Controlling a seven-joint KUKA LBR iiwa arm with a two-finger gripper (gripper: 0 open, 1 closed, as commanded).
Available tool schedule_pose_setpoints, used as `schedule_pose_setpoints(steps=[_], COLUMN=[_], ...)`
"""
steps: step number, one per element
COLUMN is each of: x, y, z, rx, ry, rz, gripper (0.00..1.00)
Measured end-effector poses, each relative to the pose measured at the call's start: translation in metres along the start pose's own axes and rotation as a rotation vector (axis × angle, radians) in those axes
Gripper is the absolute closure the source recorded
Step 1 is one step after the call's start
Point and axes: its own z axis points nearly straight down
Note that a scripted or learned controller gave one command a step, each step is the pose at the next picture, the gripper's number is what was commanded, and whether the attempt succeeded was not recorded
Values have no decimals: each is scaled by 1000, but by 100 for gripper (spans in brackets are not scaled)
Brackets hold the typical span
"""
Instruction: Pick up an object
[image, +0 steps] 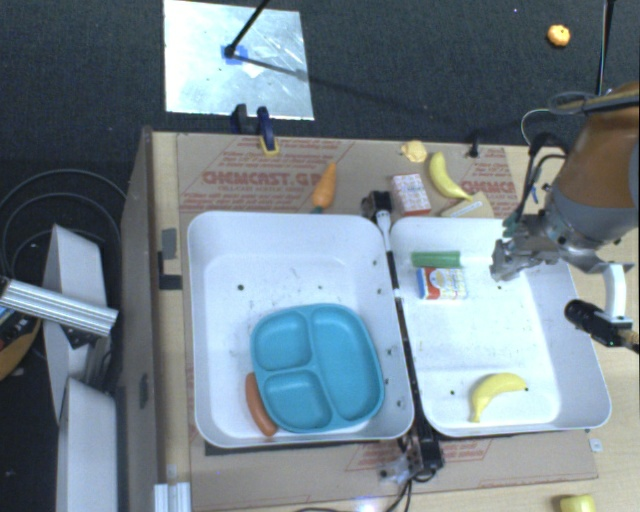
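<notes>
In the right bin (560, 400) a yellow banana (495, 392) lies near the front, and a small red, white and blue carton (441, 283) sits at the back left below a green bar (437, 259). My gripper (507, 262) hangs over the back of this bin, just right of the carton and apart from it. The left bin (225, 260) holds a blue divided plate (316, 367) with an orange sausage (259, 404) along its left front edge.
Behind the bins on the cardboard lie a carrot (324, 186), a small pink box (411, 193), another banana (445, 178) and a blue clamp (265, 127). A foil sheet (240, 60) lies further back.
</notes>
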Motion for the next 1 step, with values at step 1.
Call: schedule_pose_setpoints(steps=[1], x=[36], y=[-9], z=[-15], rx=[1], ry=[2], rz=[-6], gripper=[100])
